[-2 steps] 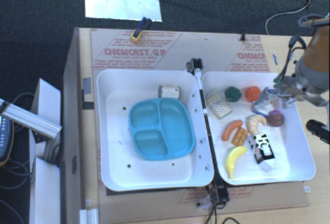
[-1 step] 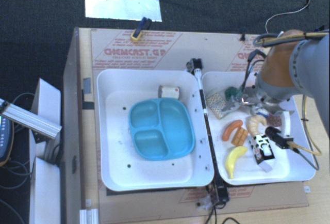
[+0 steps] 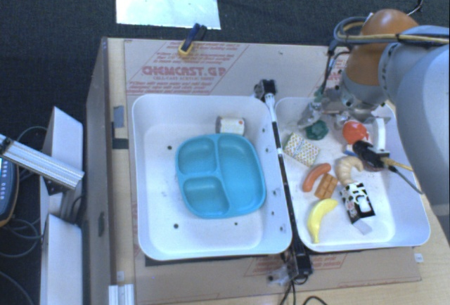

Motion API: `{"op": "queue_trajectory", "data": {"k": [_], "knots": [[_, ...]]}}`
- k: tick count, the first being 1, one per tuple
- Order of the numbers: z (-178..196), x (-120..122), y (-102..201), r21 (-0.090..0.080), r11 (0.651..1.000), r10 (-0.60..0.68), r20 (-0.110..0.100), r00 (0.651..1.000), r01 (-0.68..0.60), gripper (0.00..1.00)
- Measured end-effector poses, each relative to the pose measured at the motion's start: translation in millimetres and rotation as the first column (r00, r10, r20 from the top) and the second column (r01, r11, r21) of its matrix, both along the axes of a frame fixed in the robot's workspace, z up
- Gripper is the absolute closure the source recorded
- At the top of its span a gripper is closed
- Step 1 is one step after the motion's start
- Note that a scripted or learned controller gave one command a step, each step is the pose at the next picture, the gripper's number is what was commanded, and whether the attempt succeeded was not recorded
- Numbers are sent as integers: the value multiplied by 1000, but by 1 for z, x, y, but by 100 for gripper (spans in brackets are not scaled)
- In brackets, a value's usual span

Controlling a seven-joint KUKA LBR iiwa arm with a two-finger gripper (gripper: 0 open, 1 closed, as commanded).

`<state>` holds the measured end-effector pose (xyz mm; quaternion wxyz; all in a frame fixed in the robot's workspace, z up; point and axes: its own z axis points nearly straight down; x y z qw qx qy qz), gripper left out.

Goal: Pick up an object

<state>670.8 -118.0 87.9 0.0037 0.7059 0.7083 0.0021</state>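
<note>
Gripper sits low over the far edge of the right bin, its dark metal fingers splayed just above a small dark green object; from my feed I cannot tell whether they are parted or closed, and nothing I can see is caught between them. My arm comes in over the bin's far right corner, orange band above the wrist.

Everything I could pick lies in that right bin. Near its left wall rests a pale patterned block, just beside the green piece. Toward the middle I see an orange sausage-shaped piece touching a brown waffle-like piece. A yellow banana lies near the near edge. A black-and-white carton lies beside it, toward the right. A red ball rests by the far side, with a tan, curled piece a little nearer me.

Over in the left bin, a blue divided plate fills the middle, and a small white cylinder lies near the far edge
</note>
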Motion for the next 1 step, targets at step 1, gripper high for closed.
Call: {"op": "queue_trajectory", "data": {"k": [1], "knots": [[9, 0, 0, 0, 1000, 4, -2, 1000, -4, 100]]}}
